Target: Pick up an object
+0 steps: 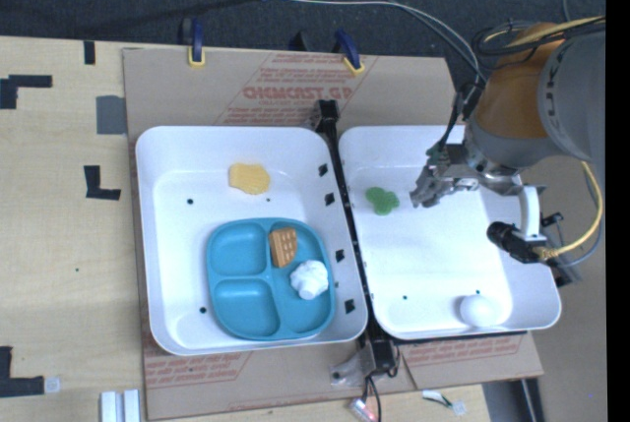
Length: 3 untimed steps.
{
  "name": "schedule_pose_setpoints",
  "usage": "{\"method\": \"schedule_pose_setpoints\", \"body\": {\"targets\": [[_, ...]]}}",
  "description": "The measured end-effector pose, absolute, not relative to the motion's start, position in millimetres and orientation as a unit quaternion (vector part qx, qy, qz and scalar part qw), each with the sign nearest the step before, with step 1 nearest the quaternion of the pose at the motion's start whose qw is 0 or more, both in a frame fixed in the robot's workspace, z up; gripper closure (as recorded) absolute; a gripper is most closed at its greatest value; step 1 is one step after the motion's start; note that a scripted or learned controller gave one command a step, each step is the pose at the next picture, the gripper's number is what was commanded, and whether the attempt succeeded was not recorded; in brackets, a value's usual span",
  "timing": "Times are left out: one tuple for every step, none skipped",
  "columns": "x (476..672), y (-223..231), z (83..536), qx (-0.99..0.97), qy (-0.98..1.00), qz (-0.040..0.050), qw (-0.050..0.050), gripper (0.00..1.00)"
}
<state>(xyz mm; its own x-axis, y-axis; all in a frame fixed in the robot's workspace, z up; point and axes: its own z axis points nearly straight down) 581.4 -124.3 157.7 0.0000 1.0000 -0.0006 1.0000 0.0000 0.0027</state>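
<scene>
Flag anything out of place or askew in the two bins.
Nothing looks spilled or damaged. One oddity: the yellow piece lies on the left bin floor, off the blue tray that holds the waffle piece and white lump.

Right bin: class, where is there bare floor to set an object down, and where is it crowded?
Right bin: bare floor lies in the middle, between the green object and the white ball. It is crowded at the upper part, where the gripper hangs beside the green object.

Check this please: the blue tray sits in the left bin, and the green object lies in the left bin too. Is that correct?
Not quite. The blue tray sits in the left bin, but the green object lies in the right bin, near the tool, as the camera view shows.
</scene>
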Motion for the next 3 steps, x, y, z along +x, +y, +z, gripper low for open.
{"method": "schedule_pose_setpoints", "body": {"targets": [[582.1,-124.3,204.7,0.707,0.707,0.001,0.001,1.0],[581.6,-67.4,215.4,0.705,0.709,0.0007,0.0,1.0],[595.1,-8.2,214.2,0.705,0.709,0.0002,-0.001,1.0]]}}
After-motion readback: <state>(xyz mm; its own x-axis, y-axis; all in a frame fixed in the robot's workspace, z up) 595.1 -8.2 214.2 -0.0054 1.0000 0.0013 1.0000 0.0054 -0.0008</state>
